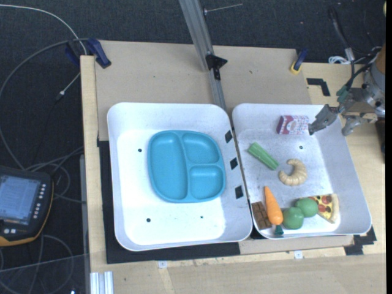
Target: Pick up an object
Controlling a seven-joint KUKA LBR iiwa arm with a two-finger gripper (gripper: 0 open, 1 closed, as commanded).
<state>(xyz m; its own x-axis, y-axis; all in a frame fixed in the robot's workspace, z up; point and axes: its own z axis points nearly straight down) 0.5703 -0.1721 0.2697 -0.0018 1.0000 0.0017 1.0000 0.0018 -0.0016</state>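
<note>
My gripper (334,122) hangs at the far right edge of the right bin (343,158), its two grey fingers spread open with nothing between them. Just left of its left finger lies a small pink and white carton (293,124). Lower in the same bin lie a green cucumber piece (263,155), a tan croissant (294,172), an orange carrot (273,206), a brown chocolate bar (260,215), a green apple (294,218), a second green fruit (308,207) and a pizza slice (327,207).
The left bin (128,225) holds a blue divided plate (185,165). A metal post (196,23) rises at the back between the bins. Cables and a teach pendant (21,204) lie off the bench at left.
</note>
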